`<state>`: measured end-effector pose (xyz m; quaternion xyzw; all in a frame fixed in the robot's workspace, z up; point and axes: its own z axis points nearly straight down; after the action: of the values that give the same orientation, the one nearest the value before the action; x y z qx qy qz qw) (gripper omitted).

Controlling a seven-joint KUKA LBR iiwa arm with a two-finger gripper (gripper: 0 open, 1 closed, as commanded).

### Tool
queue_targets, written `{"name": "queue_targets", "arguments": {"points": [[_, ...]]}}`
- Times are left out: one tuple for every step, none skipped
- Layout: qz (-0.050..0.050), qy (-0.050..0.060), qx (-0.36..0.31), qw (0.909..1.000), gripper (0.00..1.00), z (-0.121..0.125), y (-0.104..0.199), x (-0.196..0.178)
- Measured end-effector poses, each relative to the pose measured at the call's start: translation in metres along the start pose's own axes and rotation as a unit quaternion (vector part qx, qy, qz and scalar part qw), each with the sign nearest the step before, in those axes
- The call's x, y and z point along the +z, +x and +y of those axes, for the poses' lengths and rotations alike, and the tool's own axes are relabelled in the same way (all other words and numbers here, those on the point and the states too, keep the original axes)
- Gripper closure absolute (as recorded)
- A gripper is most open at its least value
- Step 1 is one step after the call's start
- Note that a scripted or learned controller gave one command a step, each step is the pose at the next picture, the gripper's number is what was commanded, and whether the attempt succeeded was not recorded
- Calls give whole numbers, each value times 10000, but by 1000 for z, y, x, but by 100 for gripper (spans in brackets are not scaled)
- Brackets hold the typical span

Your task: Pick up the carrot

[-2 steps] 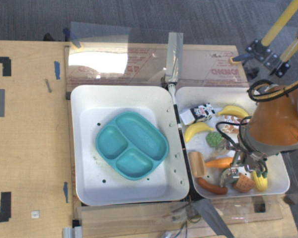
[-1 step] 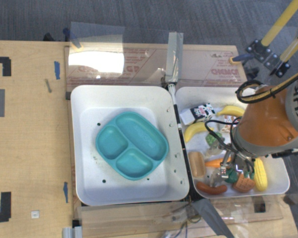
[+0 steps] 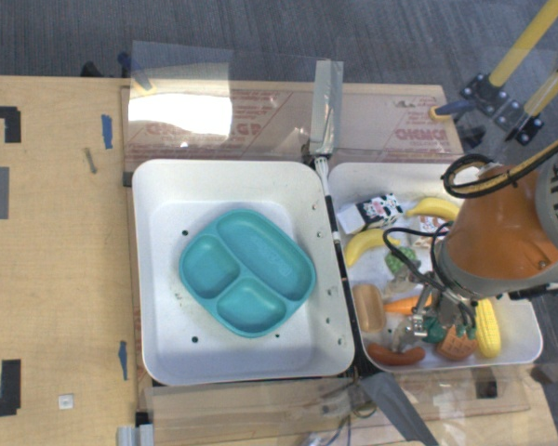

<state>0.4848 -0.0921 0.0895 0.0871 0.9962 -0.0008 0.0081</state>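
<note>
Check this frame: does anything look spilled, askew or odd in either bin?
Nothing looks spilled or damaged. The teal divided plate sits askew in the left bin. In the right bin toy foods lie crowded together, and the pincer is down among them beside the carrot.

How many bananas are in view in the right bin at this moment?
2. One banana lies by the bin's left wall, curving toward the middle; another banana lies nearer the far wall, partly covered by the arm. The arm may hide more.

Bright overhead light is glaring off the clear plastic sheet (image 3: 181, 114), while the crowded right bin (image 3: 530, 337) is perhaps blurring slightly.
</note>
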Motion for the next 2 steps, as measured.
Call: {"name": "queue_targets", "arguments": {"points": [[23,-5,-236,9997,0,-3,-79,2],[45,-5,-116,9999,0,-4,-26,2]]}}
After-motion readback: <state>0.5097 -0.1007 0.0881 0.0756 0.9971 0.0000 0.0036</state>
